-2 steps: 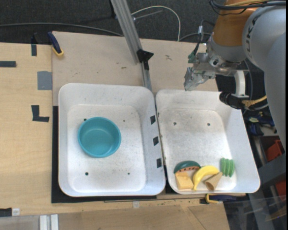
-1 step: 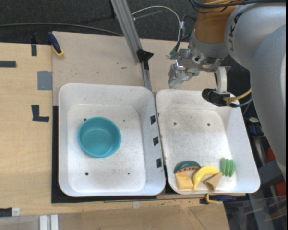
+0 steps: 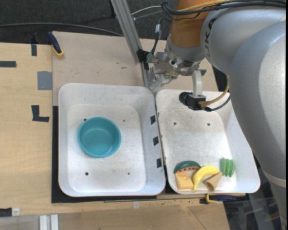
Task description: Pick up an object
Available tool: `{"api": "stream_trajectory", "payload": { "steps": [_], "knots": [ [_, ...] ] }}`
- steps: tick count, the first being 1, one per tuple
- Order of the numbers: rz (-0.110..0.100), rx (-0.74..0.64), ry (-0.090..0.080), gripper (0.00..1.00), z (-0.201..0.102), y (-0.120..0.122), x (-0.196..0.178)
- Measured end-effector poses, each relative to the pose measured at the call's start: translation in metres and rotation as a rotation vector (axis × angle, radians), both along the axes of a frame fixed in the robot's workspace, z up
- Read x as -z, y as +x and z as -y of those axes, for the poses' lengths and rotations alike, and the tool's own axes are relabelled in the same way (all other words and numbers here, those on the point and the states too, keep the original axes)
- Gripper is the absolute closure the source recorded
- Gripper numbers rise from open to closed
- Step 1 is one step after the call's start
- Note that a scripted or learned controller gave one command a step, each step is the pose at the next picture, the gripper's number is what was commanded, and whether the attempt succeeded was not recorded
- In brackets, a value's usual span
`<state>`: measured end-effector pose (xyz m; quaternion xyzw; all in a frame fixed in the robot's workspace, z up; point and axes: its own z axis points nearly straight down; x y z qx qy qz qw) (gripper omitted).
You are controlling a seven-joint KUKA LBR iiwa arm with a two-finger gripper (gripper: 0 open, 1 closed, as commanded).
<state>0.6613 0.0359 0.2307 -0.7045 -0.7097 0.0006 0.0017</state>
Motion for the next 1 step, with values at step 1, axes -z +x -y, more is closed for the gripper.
{"api": "stream_trajectory", "payload": {
  "steps": [1],
  "knots": [
    [0.002,0.001,0.000,1.00,-0.0457,0.0059,-0.0001]
  ]
}}
